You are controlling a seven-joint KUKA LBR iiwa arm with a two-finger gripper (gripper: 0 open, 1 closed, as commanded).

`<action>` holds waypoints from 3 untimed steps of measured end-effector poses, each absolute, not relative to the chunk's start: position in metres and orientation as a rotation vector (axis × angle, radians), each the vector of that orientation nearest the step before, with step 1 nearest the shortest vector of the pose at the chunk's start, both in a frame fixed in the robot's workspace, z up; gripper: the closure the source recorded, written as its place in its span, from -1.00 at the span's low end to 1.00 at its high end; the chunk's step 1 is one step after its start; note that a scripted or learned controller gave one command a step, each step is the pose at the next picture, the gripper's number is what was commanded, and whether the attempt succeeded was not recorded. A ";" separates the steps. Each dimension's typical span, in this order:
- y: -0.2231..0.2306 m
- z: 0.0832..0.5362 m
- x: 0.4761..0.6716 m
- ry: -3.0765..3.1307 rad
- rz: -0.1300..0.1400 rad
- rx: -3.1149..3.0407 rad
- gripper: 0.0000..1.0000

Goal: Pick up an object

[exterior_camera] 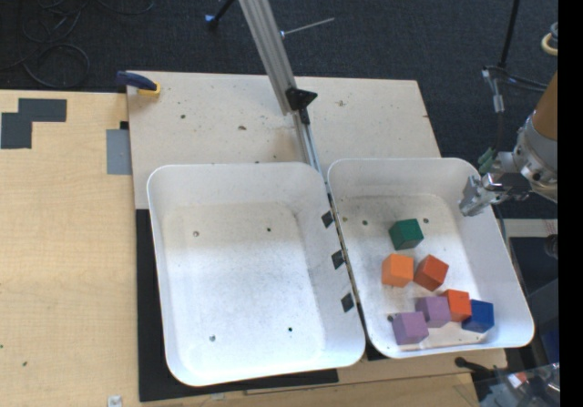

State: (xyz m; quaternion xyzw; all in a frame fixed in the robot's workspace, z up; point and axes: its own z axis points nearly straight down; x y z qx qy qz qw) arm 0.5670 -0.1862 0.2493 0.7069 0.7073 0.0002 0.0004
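2 purple cubes frontmost, matte, square-edged; gripper closure unclear, over right bin.

Two white bins sit side by side on the worktop. The right bin holds a green cube, two orange cubes touching, two purple cubes, a small orange-red block and a blue cube. The tool hangs at that bin's upper right rim, nothing between its tips.
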 end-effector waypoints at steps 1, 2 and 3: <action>-0.143 0.251 0.572 2.228 0.000 2.220 1.00; -0.093 0.256 0.572 2.230 0.000 2.220 1.00; -0.045 0.259 0.577 2.229 0.000 2.218 1.00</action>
